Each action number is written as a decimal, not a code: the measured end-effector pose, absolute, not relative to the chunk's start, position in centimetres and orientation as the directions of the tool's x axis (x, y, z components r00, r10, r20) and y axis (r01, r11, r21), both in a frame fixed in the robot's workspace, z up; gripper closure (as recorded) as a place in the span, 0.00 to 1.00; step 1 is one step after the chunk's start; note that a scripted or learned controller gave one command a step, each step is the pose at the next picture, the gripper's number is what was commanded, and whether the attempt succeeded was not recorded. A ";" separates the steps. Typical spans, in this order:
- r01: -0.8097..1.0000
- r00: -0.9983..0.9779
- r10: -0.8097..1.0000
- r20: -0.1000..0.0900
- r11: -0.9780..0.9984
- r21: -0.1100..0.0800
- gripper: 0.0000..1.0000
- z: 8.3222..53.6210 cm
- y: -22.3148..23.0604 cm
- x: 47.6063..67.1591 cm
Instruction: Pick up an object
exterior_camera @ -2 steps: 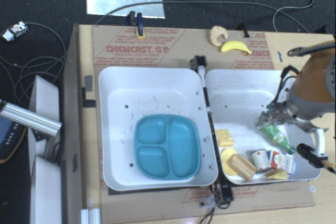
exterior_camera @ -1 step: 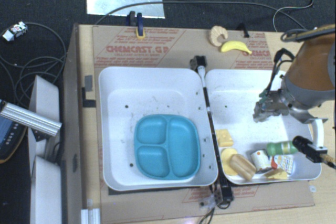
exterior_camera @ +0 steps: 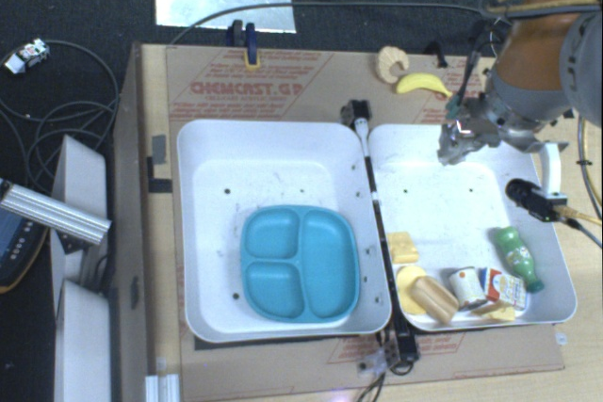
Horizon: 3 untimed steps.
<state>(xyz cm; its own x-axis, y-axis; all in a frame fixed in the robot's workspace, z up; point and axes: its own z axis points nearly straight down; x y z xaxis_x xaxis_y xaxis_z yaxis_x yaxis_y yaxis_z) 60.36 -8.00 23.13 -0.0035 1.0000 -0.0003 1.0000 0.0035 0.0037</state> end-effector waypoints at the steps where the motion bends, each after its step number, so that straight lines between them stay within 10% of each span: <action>1: 1.000 -0.004 1.000 -0.001 0.004 0.002 0.00 23.1 -8.0 60.3; 3: 1.000 -0.001 1.000 -0.002 0.001 0.002 0.00 16.2 -17.6 60.7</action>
<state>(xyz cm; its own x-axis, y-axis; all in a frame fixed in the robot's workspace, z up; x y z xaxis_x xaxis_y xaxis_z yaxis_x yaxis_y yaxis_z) 60.68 -17.56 16.15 -0.0013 1.0000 -0.0017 1.0000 0.0013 0.0019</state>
